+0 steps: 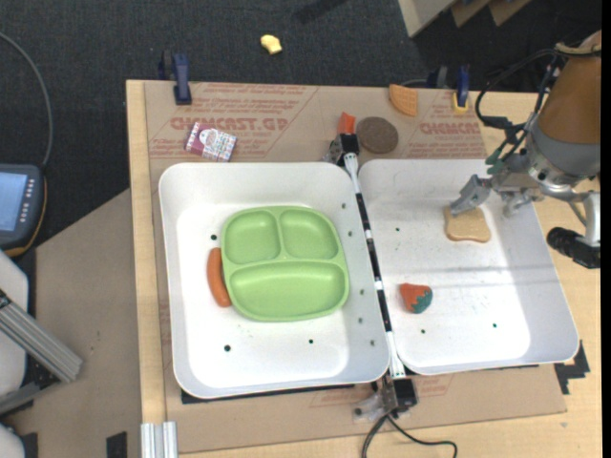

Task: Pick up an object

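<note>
Two shallow white bins sat side by side on the desk (286,98), a sheet of printed brown cardboard. The left bin (186,256) carried a green divided plate (284,262) with an orange carrot-like piece (218,277) lying against its left rim, part of it tucked under the plate's edge. The right bin (535,322) held a tan, bread-like slice (467,225) near its far side and a small red-and-teal toy, possibly a strawberry (415,297), well apart from it toward the near side. The grey arm reached in from the right, its upper part cut off by the frame, and the gripper (495,195) hung just above and beside the tan slice; whether it was clenched or released could not be told, and nothing could be seen in its grasp. Beyond the bins, on the cardboard, lay a dark brown round disc (377,135), a small orange piece (347,122), a tan wedge (404,99) and a pink-and-white packet (210,140), its print too small to read. A yellow scrap (271,43) rested on the dark floor.
</note>
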Motion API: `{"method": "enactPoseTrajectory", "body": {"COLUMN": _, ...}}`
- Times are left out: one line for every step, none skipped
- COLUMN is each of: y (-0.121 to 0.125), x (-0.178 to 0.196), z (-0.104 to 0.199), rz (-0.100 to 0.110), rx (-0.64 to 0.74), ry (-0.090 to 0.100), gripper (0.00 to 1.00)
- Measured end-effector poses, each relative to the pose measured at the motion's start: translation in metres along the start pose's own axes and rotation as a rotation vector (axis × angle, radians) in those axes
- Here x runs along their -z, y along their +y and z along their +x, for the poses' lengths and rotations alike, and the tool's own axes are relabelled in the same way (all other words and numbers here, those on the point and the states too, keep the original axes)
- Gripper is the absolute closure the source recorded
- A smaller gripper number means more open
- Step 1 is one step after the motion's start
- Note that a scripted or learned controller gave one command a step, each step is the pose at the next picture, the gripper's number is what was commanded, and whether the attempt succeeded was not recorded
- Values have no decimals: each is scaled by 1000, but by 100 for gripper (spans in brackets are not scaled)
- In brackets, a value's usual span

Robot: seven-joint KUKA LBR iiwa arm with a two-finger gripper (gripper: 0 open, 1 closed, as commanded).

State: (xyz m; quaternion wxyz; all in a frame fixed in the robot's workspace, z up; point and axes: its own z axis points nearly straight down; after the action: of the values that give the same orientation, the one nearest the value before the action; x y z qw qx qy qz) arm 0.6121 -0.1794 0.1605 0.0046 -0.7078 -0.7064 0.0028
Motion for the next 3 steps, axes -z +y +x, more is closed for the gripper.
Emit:
{"method": "enactPoseTrajectory", "body": {"y": 13, "x": -60, "z": 15, "rz": -5, "rx": 4, "ry": -1, "gripper": 0}}
{"method": "enactPoseTrajectory", "body": {"y": 19, "x": -11, "z": -20, "rz": -17, "rx": 0, "ry": -7, "gripper": 0}}
{"method": "enactPoseTrajectory", "body": {"y": 18, "x": -73, "z": 24, "rz": -6, "rx": 5, "ry": -1, "gripper": 0}}
